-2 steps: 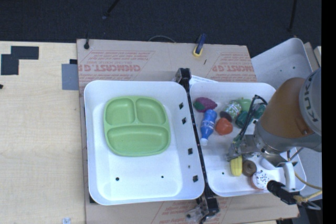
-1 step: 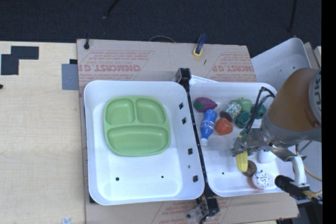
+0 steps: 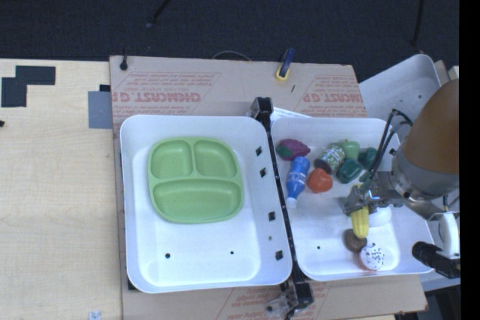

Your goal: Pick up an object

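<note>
The right bin (image 3: pixel 322 258) holds a purple object (image 3: pixel 292 148), a blue bottle (image 3: pixel 297 176), a red object (image 3: pixel 320 180) and several green and teal pieces (image 3: pixel 349 161) near its back. Toward the front right lie a yellow object (image 3: pixel 360 222), a brown disc (image 3: pixel 352 240) and a white speckled ball (image 3: pixel 373 257). My gripper (image 3: pixel 364 200) reaches in from the right and hangs directly over the top end of the yellow object, close to or touching it. A small white piece (image 3: pixel 381 216) lies just right of the yellow object.
The left bin (image 3: pixel 142 251) carries a green three-compartment tray (image 3: pixel 195 180). A black divider (image 3: pixel 276 191) runs between the bins. The arm's grey body and orange band (image 3: pixel 435 139) cover the right bin's right edge. Cardboard (image 3: pixel 195 90) lies behind the bins.
</note>
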`<state>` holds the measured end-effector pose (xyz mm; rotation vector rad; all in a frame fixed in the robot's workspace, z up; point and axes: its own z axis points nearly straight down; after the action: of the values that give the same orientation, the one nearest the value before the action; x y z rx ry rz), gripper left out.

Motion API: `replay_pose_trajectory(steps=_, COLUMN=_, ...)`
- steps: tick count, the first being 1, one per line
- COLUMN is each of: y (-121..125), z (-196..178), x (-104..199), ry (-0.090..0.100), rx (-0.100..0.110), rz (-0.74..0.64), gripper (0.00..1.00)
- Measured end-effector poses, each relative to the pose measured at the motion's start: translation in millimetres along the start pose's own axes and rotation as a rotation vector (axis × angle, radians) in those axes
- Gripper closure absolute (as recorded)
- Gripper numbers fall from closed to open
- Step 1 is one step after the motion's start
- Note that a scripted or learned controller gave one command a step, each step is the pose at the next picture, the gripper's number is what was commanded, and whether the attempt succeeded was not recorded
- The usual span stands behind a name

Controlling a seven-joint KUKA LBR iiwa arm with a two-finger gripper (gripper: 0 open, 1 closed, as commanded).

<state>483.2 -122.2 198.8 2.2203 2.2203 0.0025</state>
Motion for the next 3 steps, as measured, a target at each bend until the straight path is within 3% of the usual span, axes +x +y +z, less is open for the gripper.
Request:
replay_pose_trajectory(steps=1, y=0.8, z=-30.3, x=-0.5, ry=0.000, rx=0.001, rz=-0.001, gripper=1.00)
replay_pose_trajectory(steps=3, y=23.2, z=-26.1, x=99.1, ry=0.002, rx=0.006, rz=-0.004, gripper=1.00)
